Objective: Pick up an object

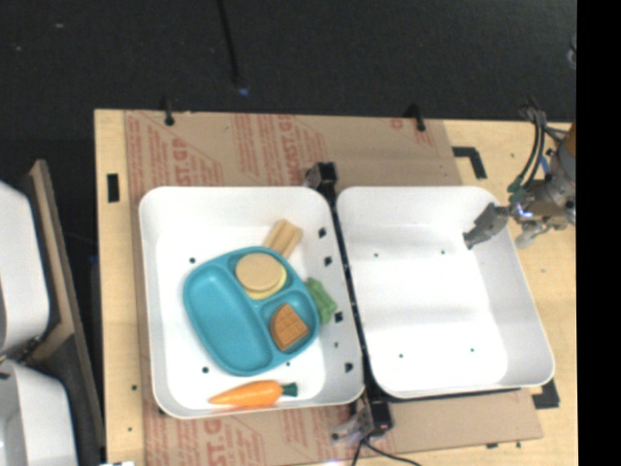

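Two shallow white bins sat side by side on a wooden bench w/ a brown cardboard sheet [233,144] under them. Left bin [160,260] held all the objects; right bin [437,357] sat just beside it, rims touching along the middle where black clips showed. In the left bin a teal divided tray [218,323] lay at a slant, roughly centre. A round tan disc, cookie-like, [261,273] rested in the tray's upper compartment, and a brown waffle-textured piece [289,327] sat in the lower right compartment; the long left compartment showed only teal. A tan wooden block [283,236] lay just beyond the tray's upper edge, touching or nearly touching the disc side, can't tell which. A small green item [323,302] stuck out at the tray's right edge, partly tucked against it. A toy carrot [250,393], orange w/ green tip pointing right, lay on the bin floor near the front wall, apart from the tray. The gripper [497,223] was at the far right corner of the right bin, over its upper right rim, well apart from everything in the left bin. One grey finger [483,226] angled down-left toward the bin wall; the other was too blurred and cut off at the view's right to make out, so whether it was spread or pressed together I can't tell. Nothing visible between its fingers. Cables ran up from the wrist area at the right.
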Available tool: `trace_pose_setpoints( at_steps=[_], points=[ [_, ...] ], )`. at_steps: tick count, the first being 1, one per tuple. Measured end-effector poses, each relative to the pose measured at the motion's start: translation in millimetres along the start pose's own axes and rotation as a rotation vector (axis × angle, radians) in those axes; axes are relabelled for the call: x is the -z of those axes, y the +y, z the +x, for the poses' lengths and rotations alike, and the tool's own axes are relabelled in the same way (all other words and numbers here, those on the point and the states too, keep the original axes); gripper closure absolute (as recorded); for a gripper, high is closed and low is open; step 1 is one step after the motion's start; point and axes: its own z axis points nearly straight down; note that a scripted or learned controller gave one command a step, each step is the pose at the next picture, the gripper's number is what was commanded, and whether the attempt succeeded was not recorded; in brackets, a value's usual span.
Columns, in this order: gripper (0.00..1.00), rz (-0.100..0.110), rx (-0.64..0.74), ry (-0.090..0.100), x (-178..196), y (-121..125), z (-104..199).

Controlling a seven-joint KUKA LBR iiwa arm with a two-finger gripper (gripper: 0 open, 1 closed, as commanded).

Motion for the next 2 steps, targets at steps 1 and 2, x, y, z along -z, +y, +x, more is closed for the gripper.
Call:
trace_pose_setpoints(
  at_steps=[1, 2],
  points=[
    [0.0, 0.003, 0.002, 0.0, -37, 104, -4],
    [0.0, -0.005, 0.08, -0.003, 38, 130, -24]
  ],
)
